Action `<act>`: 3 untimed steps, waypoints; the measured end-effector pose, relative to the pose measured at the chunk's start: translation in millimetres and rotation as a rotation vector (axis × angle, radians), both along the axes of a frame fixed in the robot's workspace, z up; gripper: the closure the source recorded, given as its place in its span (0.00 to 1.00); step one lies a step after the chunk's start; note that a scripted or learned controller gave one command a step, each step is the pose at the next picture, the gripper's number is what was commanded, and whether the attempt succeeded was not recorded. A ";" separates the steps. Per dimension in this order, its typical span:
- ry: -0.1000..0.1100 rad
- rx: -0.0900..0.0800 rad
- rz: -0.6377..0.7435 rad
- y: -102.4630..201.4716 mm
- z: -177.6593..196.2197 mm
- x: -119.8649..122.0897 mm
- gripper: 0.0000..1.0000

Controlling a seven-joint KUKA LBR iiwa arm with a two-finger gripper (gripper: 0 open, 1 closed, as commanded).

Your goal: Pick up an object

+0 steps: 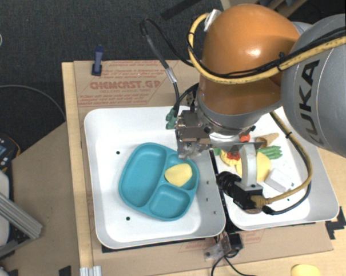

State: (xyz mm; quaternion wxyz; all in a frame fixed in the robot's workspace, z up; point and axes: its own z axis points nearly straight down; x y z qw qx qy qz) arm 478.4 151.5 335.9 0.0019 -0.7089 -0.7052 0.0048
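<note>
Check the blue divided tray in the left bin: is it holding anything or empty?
Holding something. A pale yellow object sits in the blue tray, in its compartment nearest the arm; the other compartments show bare blue.

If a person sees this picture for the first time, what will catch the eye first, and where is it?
First comes the arm's big orange band, filling the upper right above both bins. Next is the blue divided plate in the left bin, with a pale yellow item in its right compartment. The right bin holds a small pile of mixed objects, partly under the arm.
</note>
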 end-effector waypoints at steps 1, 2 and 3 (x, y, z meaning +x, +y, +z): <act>0.004 -0.001 -0.005 -71.3 -115.3 -1.1 1.00; -0.028 0.003 -0.002 -137.3 33.6 2.7 1.00; -0.020 0.009 0.017 -41.3 99.7 1.2 1.00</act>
